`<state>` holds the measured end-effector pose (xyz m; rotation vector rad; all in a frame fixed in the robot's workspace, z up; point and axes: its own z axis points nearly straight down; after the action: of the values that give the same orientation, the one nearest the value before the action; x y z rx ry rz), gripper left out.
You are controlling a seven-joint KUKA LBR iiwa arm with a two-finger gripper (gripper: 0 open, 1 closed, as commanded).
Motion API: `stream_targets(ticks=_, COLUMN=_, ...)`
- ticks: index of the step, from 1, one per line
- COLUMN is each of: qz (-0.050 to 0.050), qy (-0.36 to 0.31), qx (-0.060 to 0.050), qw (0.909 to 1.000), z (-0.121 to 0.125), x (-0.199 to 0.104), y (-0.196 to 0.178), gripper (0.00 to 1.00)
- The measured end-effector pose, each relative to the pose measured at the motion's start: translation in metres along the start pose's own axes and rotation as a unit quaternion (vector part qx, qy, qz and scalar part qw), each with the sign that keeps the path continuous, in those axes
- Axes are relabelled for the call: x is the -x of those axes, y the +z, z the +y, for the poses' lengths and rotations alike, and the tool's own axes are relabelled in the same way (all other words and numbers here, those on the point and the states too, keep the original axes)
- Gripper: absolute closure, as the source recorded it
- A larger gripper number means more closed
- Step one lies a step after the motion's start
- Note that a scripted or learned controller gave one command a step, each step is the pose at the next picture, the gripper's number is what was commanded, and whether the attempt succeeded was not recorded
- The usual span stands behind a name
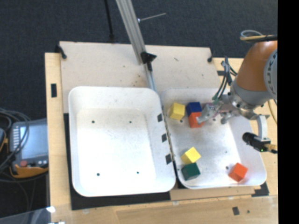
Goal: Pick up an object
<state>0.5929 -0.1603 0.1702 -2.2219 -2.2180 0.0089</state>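
The right bin (219, 183) holds several blocks. A yellow block (177, 111), a blue block (194, 108) and an orange-red block (194, 120) cluster at its back left. Another yellow block (191, 155) and a dark green block (190, 171) lie near the front left, and an orange block (238, 171) sits at the front right. My gripper (204, 117) reaches in from the right, low over the back of the bin, its tip right beside the orange-red block and just below the blue one. No block shows between its fingers.
The left bin (74, 125) stands beside the right one. A slanted metal rail (133, 27) runs from the top down to the gap between the bins. A monitor and cables (25, 146) sit off the bench at far left.
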Motion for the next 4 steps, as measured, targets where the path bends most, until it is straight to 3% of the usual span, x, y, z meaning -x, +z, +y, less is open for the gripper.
stream_targets(ticks=2, qz=-0.001, qy=0.001, qx=0.003, qw=1.0, z=0.006, x=0.005, y=0.073, gripper=0.0)
stream_targets(ticks=3, qz=0.0, qy=0.003, qx=0.005, qw=1.0, z=0.007, x=0.005, y=0.061, gripper=1.0)
stream_targets(ticks=4, qz=0.001, qy=-0.003, qx=0.007, qw=1.0, z=0.013, x=0.003, y=-0.003, gripper=1.0)
